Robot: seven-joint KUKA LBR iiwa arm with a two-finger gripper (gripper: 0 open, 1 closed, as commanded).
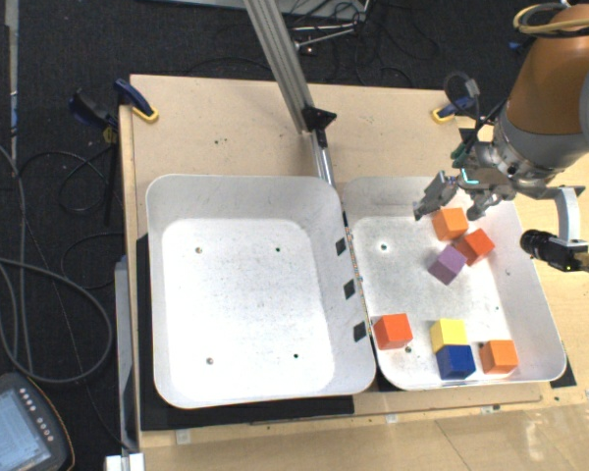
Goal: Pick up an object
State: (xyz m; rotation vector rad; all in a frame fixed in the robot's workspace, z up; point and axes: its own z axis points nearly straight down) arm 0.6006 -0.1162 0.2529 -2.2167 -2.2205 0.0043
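Observation:
My gripper point(459, 202) hangs over the far part of the right bin point(530, 292), its two fingers spread open. An orange cube point(450, 223) lies just below and between the fingertips, resting on the bin floor; I cannot tell if the fingers touch it. A red-orange cube point(479, 244) sits right beside it, and a purple cube point(448, 263) lies a little nearer. Along the bin's near edge are an orange cube point(393, 330), a yellow cube point(449, 334), a blue cube point(456, 362) and another orange cube point(499, 356).
The left bin point(167, 263) stands beside the right one, with black clips on the shared rim. A slanted metal pole point(285, 62) crosses the bench's far side. Clamps point(133, 99) sit at the bench's far corners.

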